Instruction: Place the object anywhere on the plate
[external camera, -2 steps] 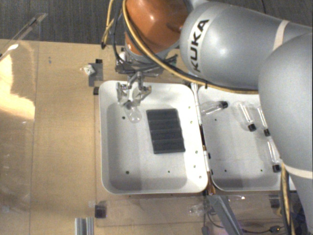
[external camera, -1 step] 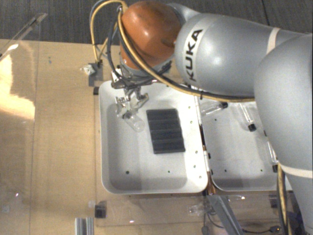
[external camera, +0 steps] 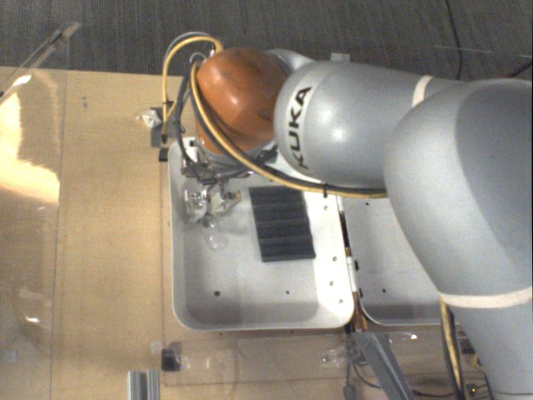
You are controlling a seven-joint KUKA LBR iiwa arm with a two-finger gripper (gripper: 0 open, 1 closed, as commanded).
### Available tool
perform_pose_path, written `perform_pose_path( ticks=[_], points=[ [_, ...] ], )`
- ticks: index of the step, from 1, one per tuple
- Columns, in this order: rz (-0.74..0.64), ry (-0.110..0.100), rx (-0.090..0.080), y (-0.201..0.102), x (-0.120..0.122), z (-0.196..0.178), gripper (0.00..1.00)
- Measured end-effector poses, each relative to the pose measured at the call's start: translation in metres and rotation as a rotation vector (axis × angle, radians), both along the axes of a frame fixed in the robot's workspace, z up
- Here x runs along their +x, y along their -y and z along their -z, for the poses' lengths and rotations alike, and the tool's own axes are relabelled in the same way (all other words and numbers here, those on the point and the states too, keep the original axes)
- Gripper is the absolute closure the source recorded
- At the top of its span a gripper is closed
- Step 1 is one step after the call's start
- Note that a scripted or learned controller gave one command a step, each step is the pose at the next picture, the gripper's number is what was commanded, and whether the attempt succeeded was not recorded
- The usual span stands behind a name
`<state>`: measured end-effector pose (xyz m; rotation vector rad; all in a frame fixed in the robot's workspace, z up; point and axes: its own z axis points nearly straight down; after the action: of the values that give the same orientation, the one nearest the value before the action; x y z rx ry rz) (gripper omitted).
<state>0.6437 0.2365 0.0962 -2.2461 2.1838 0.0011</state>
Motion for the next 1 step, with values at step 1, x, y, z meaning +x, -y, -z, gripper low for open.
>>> perform_pose_path(
  ticks=[1],
  points=[
    [-0.266,0.003,-0.001,0.0001,0.0196,-0.0755,1.0]
  ],
)
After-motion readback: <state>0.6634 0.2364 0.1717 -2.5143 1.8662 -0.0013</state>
